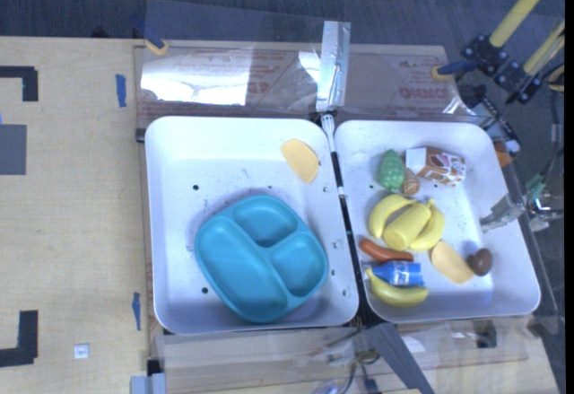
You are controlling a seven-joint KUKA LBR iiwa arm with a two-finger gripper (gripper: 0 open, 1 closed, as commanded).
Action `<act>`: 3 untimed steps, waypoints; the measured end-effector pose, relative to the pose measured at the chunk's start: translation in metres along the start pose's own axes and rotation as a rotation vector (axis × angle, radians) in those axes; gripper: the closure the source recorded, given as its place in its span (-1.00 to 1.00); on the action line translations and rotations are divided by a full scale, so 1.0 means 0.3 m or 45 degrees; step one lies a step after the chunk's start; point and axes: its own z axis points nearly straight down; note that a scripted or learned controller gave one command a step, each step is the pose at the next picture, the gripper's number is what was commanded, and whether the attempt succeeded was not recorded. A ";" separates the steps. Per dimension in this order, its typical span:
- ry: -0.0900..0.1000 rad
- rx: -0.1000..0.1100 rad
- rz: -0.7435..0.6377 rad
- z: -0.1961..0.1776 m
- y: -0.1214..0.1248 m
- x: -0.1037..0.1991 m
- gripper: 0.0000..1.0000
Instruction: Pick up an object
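A blue divided plate [261,256] and a yellow chip [300,158] lie in the left bin [170,204]. Toy bananas [407,220], a green vegetable [391,170] and a carrot [386,249] crowd the right bin [511,284]. The jaws' state cannot be told.

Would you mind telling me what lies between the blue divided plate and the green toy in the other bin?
In the camera view, a yellow chip lies between the blue plate and the green toy, then the rims where the two bins meet.

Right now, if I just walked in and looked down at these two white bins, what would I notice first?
Probably the big blue divided tray, which fills much of the left bin, with a small yellow piece near that bin's far right corner. Next, the right bin with its colourful heap of toy food: yellow bananas in the middle and a green piece behind them.
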 end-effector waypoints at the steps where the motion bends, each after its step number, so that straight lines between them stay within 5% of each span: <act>1: -0.002 -0.009 -0.211 0.373 0.187 0.093 -1.00; 2: -0.003 -0.011 -0.321 0.455 0.280 0.341 -1.00; 3: -0.006 -0.011 -0.529 0.455 0.188 0.233 -1.00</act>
